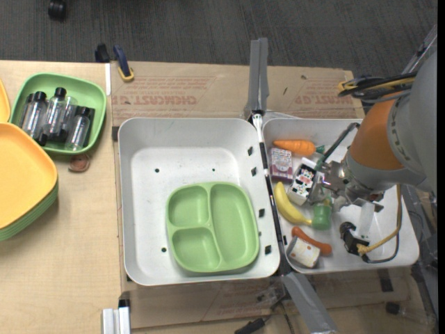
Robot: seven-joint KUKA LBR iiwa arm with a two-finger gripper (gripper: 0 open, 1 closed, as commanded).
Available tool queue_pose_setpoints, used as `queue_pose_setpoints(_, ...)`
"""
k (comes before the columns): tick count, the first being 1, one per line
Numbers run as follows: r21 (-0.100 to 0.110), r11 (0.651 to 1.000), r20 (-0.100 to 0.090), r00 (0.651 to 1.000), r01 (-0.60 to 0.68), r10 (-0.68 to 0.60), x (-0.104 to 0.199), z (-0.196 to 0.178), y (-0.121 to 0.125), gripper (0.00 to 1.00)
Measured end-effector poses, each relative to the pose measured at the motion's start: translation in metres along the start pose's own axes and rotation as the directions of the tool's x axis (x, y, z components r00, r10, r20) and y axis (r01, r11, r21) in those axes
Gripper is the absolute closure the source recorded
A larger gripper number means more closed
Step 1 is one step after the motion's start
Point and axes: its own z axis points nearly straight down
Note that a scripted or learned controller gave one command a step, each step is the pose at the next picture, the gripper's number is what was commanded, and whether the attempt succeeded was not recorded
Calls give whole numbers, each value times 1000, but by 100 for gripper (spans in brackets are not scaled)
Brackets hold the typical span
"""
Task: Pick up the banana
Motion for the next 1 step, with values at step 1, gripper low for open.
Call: queue_pose_setpoints(1, 1, 970, -1, 970, 243, -243, 2, 0, -18, 100)
